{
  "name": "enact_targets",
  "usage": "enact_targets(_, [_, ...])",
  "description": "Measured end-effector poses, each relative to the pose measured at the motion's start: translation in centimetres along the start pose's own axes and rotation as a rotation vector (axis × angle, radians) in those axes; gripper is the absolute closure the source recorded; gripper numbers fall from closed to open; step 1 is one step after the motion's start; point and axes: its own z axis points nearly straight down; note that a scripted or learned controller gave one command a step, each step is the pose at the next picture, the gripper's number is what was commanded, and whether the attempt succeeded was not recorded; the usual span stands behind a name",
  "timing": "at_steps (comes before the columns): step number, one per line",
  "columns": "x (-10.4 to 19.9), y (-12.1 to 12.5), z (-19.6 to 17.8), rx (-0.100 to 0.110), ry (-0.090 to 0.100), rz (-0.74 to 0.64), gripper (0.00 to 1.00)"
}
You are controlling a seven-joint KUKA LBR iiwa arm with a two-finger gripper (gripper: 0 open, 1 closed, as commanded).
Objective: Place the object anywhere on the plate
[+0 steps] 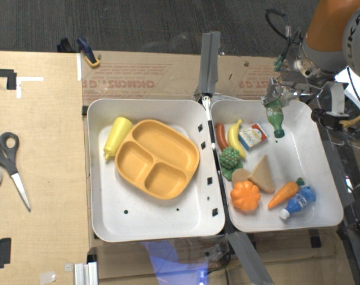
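Where the arm reaches in at upper right, you find the gripper [276, 100] closed on the neck of a green bottle [276, 120], which hangs upright over the right bin [325, 159], near its back wall. Your plate [154, 158], orange with three compartments, sits in the left bin [108, 218]; a yellow bottle [117, 136] lies against its left edge. Right bin contents: banana [235, 138], carton [252, 136], broccoli [229, 158], pumpkin [245, 195], carrot [283, 195], blue bottle [299, 202].

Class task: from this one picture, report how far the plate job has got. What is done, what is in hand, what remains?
Done: the green bottle hangs from the gripper, above the right bin. In hand: carrying it. Left: setting it on the yellow plate in the left bin.
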Motion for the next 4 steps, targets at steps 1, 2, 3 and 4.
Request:
enact_targets(1, [-3.7,-6.1,-0.3,-0.001,0.001,-0.07,1.0])
enact_targets(2, [-6.6,-13.0,-4.1,0.001,0.001,-0.087,1.0])
enact_targets(3, [-11.3,-17.6,-4.9,-0.001,0.001,-0.229,1.0])
enact_targets(4, [-11.3,-17.6,-4.2,-0.002,0.002,-0.499,1.0])
